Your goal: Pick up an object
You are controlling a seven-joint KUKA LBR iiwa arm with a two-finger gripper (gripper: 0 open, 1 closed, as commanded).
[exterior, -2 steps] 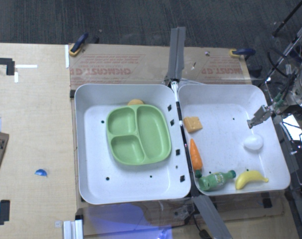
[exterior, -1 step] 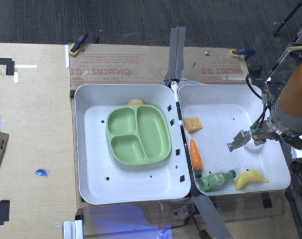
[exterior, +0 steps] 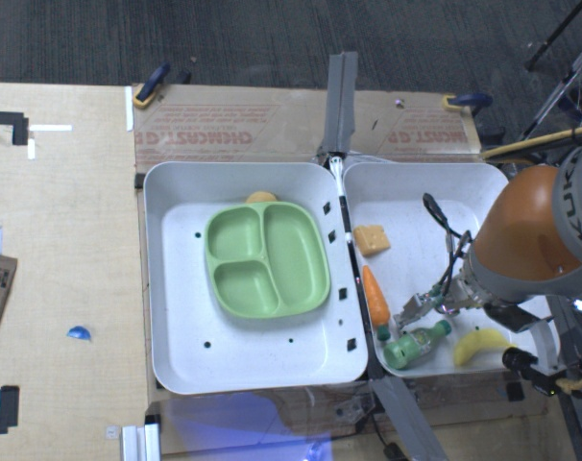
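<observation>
At far left the light wooden bench (exterior: 60,219) carries black bracket marks, a strip of white tape and a small blue scrap (exterior: 78,333). Next comes the left bin (exterior: 166,286), where a green three-compartment plate (exterior: 268,258) lies flat, with a small yellow thing (exterior: 261,198) just showing behind its far rim. Behind both bins a brown cardboard sheet (exterior: 214,123) bears red printing, seen upside down and mirrored, too garbled to read with any certainty; blue clamps pin its corners.

Across the divider, the right bin (exterior: 406,185) holds a tan sponge-like block (exterior: 372,240) near the divider, an orange carrot (exterior: 375,297) lying lengthwise below it, a green bottle (exterior: 413,345) at the near wall, a black spoon (exterior: 437,211) further back, and a yellow banana (exterior: 477,345) at the near right.

The gripper (exterior: 418,307) hangs low over this bin, just above the green bottle and right of the carrot, with the banana off to its right. Whether its jaws are spread or closed cannot be told; nothing is visibly clamped in them.

Dark carpet lies beyond the bench.
</observation>
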